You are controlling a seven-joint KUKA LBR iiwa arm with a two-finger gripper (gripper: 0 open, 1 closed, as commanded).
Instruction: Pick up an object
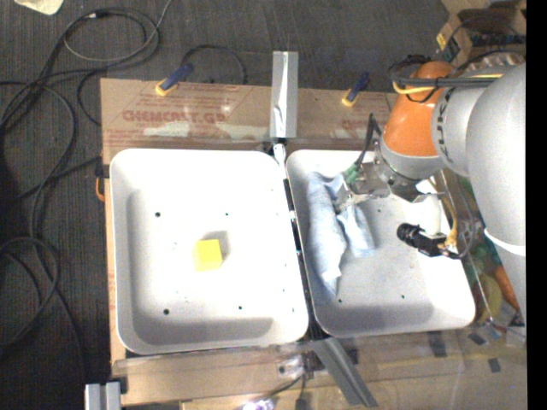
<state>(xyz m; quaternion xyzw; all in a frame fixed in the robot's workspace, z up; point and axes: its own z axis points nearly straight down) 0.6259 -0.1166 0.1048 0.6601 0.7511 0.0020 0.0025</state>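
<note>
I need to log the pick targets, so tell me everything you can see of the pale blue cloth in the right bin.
The pale blue cloth looks like soft, thin fabric, crumpled into folds. It lies in the right bin, along the left wall, running from near the far left corner toward the middle of the floor. Its upper end lies right by the tool; whether the tool grips it cannot be told.
</note>
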